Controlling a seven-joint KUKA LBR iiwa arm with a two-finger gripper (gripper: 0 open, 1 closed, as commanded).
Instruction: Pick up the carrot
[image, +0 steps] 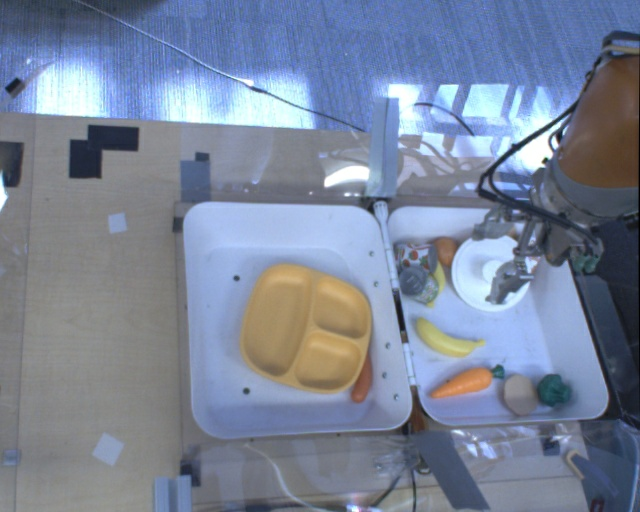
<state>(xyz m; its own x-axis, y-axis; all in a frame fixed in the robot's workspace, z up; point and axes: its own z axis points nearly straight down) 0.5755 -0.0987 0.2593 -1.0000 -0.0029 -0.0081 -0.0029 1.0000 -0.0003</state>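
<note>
Claw (505, 283) position: I hover over the white plate (482, 275) at the back of the right bin (570, 330); whether my fingers are apart or together, I cannot tell. Carrot (462, 382) lies well apart, near the front wall, just below the banana (447, 340). Risk: a misaligned descent strikes the banana or nudges the carrot toward the neighbouring round object (519, 394).

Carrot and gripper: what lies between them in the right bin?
In the camera view, the banana lies on the bin floor between the carrot and the gripper, which hangs over a white plate.
</note>
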